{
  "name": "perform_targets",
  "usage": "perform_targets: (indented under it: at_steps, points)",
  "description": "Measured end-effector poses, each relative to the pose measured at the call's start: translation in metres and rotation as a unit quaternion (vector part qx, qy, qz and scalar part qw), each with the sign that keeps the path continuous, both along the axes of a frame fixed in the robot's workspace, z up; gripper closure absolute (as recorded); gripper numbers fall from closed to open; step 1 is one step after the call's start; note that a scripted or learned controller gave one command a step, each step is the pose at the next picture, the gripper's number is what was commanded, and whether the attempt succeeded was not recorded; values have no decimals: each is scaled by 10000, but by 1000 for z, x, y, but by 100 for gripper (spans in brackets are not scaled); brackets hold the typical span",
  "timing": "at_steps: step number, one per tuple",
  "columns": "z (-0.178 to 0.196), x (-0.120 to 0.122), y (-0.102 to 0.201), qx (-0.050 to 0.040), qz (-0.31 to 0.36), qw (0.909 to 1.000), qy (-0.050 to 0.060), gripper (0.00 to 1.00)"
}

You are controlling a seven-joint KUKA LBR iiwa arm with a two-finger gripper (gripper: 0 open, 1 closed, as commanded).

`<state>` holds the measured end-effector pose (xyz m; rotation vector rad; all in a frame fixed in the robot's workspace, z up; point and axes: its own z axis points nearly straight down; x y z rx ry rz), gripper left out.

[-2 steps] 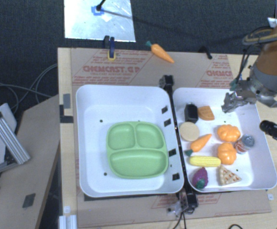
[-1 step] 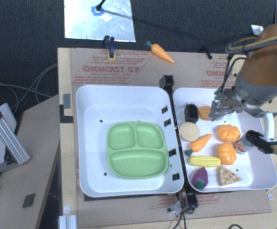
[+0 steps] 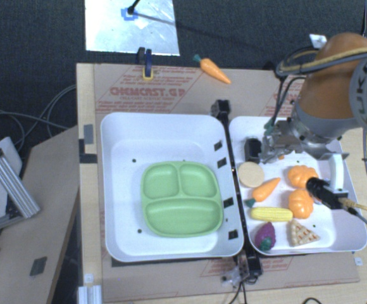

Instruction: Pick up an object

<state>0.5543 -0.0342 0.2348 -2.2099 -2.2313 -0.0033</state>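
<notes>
The arm is reaching in from the right, and its gripper (image 3: 273,149) is hanging over the far left part of the right bin (image 3: 355,234). This looks like the approach step of a pick. Nothing is showing in the gripper's grasp, and from this slanted view I cannot tell whether it is spread or closed.

The candidates are all lying in the right bin. A small black thing (image 3: 252,148) is sitting just left of the gripper, near the bin's left wall; it is possibly a toy piece, but it is too dark to name. A round beige disc (image 3: 251,174) is lying just nearer than that, with a toy carrot (image 3: 266,189) beside it and a corn cob (image 3: 272,214) nearer again. A purple piece (image 3: 265,234) and a pale wedge (image 3: 302,233) are resting at the near edge, and two orange pieces (image 3: 302,175) (image 3: 300,202) are sitting to the right.

The left bin (image 3: 120,138) is holding a green divided plate (image 3: 182,198), and a second carrot (image 3: 212,70) is lying out on the counter (image 3: 171,90), well apart from the gripper.

The next move is probably calling for a short descent onto whichever piece is directly below, with the gripper straddling it cleanly. The black thing and the disc are the closest, and the bin wall beside them is leaving little room.
</notes>
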Motion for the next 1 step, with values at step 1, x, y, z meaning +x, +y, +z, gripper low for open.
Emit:
perform_targets:
  at_steps: [1]
  points:
    - [3,-27,53,0,2,10000,7,100]
